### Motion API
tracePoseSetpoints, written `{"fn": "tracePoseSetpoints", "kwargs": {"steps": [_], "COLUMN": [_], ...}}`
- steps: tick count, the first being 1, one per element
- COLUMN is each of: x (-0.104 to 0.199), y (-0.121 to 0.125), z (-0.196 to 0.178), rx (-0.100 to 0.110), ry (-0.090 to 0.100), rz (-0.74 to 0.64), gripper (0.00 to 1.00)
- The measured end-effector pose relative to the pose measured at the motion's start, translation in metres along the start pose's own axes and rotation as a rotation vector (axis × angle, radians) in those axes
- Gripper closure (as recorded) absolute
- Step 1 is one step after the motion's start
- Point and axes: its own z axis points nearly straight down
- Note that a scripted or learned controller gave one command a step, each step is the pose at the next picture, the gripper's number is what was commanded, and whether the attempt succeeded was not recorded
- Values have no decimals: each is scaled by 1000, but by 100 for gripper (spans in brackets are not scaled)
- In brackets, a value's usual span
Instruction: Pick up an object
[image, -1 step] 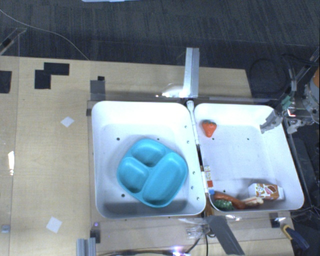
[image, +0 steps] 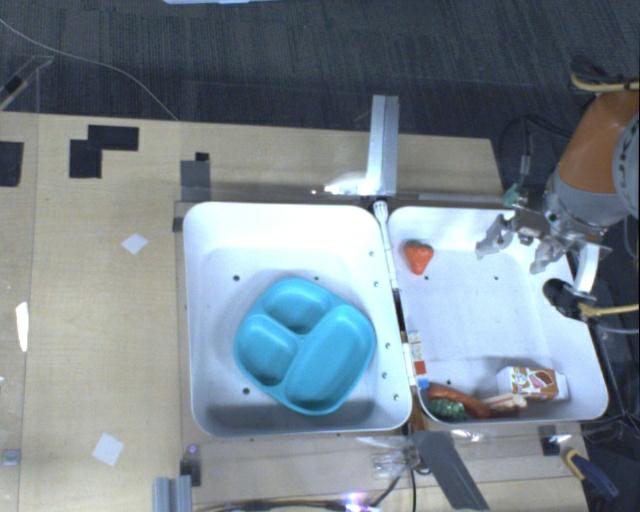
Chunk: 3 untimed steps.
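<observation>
Against the right bin's (image: 600, 395) far-left corner sits a small orange-red piece (image: 418, 256), likely a toy strawberry, lying free on the white floor, touching nothing. Tool (image: 520, 240) hovers over the same bin's far edge, right of it; two fingers apart, nothing between them. So the nearest target lies to the tool's left in the camera view, near but clearly separate, roughly level with it. It's stubby, long axis hard to call, maybe tip pointing toward the near side. Along the near wall: a small carton (image: 530, 382) lying flat, long axis left-right, and a green-and-brown cluster (image: 458, 405) in the near-left corner. Left bin (image: 205, 300) holds a blue divided plate (image: 305, 344), well apart from the tool.
</observation>
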Motion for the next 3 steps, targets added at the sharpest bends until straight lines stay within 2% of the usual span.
{"fn": "tracePoseSetpoints", "kwargs": {"steps": [1, 2, 3], "x": [10, -63, -28], "y": [-94, -90, -90], "z": [67, -37, -55], "rx": [2, -2, -2], "ry": [0, -1, 0], "rz": [-44, -166, -100], "gripper": [0, 0, 0]}}
